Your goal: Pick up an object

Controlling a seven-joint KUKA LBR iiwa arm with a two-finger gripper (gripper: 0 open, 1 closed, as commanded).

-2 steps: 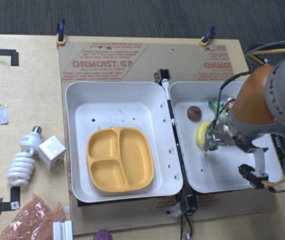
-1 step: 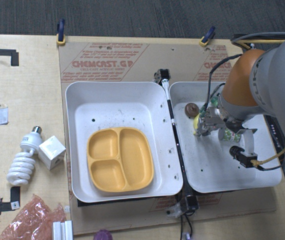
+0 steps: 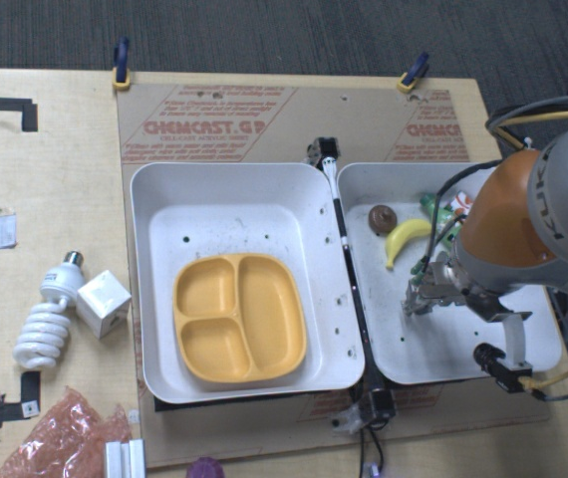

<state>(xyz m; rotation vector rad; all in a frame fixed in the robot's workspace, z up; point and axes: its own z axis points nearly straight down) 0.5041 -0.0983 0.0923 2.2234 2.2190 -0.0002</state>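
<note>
Fixed above the bench (image 3: 55, 167), looking down at a slant on both white bins (image 3: 149, 267), arm (image 3: 523, 217) entering from right.

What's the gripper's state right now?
Gripper: low in the right bin, just below the banana; open or closed cannot be told.

"CHEMCAST" on the brown board (image 3: 209, 118)
</note>
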